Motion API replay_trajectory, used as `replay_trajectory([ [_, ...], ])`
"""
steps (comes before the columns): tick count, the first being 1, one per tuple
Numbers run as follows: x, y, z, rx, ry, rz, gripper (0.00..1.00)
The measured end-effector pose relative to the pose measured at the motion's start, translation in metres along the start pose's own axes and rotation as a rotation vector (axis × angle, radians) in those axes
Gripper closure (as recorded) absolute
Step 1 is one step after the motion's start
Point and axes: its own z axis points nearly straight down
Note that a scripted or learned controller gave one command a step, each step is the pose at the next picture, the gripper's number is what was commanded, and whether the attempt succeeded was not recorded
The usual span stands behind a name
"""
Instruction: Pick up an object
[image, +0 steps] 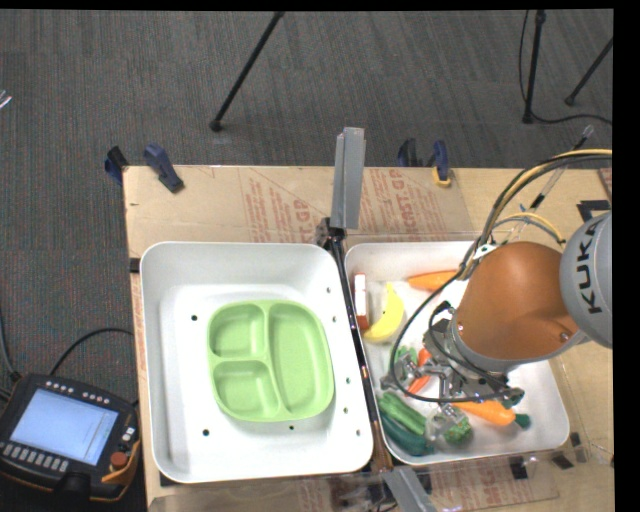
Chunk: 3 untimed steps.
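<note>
we're looking down on a tabletop (250, 200) of pale board printed with red lettering, blue clamps (160, 165) gripping its far edge, and an upright grey post (348, 180) standing between the two bins. the floor around it is grey carpet (120, 80), with dark tripod legs (250, 65) slanting across the top and a teach pendant (65, 430) with a lit bluish screen resting at the lower left.

the left bin (170, 270) carries a light green divided tray (270, 360), three compartments, sitting flat near the middle.

the right bin (550, 400) is the busy one: a yellow banana (388, 315) near its left wall, an orange carrot (432, 281) toward the far side, another carrot (490, 412) near the front edge, dark green vegetables (400, 420) piled in the near left corner and a small broccoli piece (455, 430) just beside them.

the arm's orange band (515, 300) hangs low over this bin, cables looping off behind it. the hand (432, 378) is down among the toy food, just beside the front carrot and the green pile, with something red-orange touching its metalwork. whether the hand is parted or closed, or has hold of anything, i cannot tell; the wrist covers it.
</note>
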Motion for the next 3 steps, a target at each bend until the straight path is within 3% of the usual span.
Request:
replay_trajectory([
  [1,-0.08,-0.057,-0.001,-0.001,-0.002,-0.275,0.0],
  [2,-0.053,-0.056,-0.001,-0.001,-0.002,-0.32,0.0],
  [3,-0.037,-0.034,0.0,-0.002,0.0,-0.288,0.0],
])
